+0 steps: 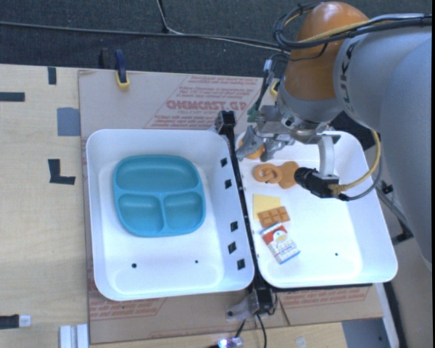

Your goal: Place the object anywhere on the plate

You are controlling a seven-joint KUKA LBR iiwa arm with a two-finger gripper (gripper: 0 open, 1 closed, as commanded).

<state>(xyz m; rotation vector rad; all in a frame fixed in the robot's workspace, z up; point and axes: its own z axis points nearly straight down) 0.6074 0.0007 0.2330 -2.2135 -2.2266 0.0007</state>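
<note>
A blue divided plate point(159, 194) lies in the left white bin point(101, 267). In the right bin point(348, 259) there are three things in a row near the divider: a tan pretzel-shaped toy point(277, 174), a yellow waffle-like piece point(270, 210) and a small red and white box point(280, 243). My gripper point(264, 145) hangs low over the right bin's far left corner, just above the pretzel toy. A small orange bit point(252, 151) shows at its left side; I cannot tell whether it is held.
A black divider strip point(235, 201) with clips runs between the two bins. The arm's grey body and orange band point(326, 49) cover the right bin's far right part. Cables point(348, 187) loop from the wrist over that bin. A yellow clamp point(121, 75) sits on the board's far edge.
</note>
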